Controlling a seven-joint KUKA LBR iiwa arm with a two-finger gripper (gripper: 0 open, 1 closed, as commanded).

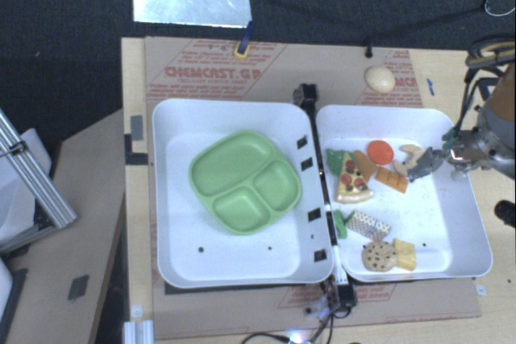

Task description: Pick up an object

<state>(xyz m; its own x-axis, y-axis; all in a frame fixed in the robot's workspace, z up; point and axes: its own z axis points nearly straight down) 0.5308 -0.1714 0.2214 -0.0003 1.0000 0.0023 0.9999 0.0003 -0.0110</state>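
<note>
My grey two-finger tool (421, 163) reaches in from the right and hangs over the upper right part of the right shallow white plastic bin (468, 246). Its dark fingers point left and down toward the toy food. I cannot tell how far apart the fingers stand, and nothing shows held between them.

Just left of my tool lies an orange rectangular toy block (392, 180), close to the fingertips. A little further left and slightly above sits a round red-orange toy disc (380, 151). A small tan piece (410, 149) lies just above my tool. Further left rests a toy pizza slice with red and green toppings (353, 180), with a green toy piece (334, 161) at its far side.

Below and left of my tool lies a white speckled toy block (368, 224). Lower still sit a round toy chocolate-chip cookie (376, 255) and a pale yellow toy cheese wedge (405, 254), touching each other.

Well to the left of my tool, in the left shallow white plastic bin (173, 254), rests a light green plastic plate with three compartments (245, 181).

Above my tool, outside the bins on the wooden surface (439, 64), sits a cream egg-shaped object (380, 79).
</note>
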